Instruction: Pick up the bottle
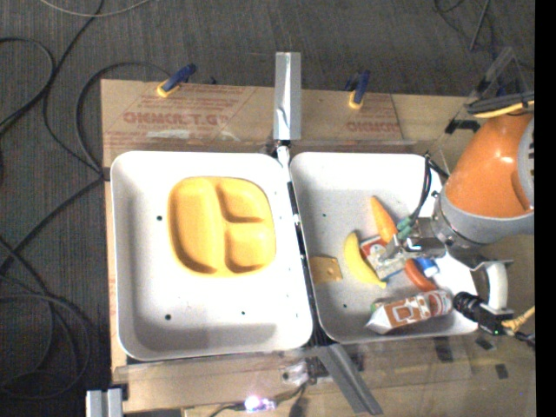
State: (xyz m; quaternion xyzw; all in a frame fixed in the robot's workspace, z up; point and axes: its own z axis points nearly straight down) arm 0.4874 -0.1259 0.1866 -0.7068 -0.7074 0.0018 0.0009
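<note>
Dark carpet strewn with cables surrounds the desk [130, 111], a cardboard-covered top carrying two white bins. From the overhead camera, the left bin [148, 320] holds a yellow divided tray [221, 224]. The right bin [347, 181] holds a clutter: a carrot [382, 218], a banana [356, 259], a small tan piece [327, 269] and a brown-and-white carton [408, 311] lying on its side near the front wall. The tool [404, 252] sits low among these items, over a small red-and-white object; whether its fingers are apart or together cannot be told. No object here is clearly the bottle; it is possibly the blue-and-red item [422, 272] beside the tool. Nothing looks lifted, so grasping and raising apparently remain.
</note>
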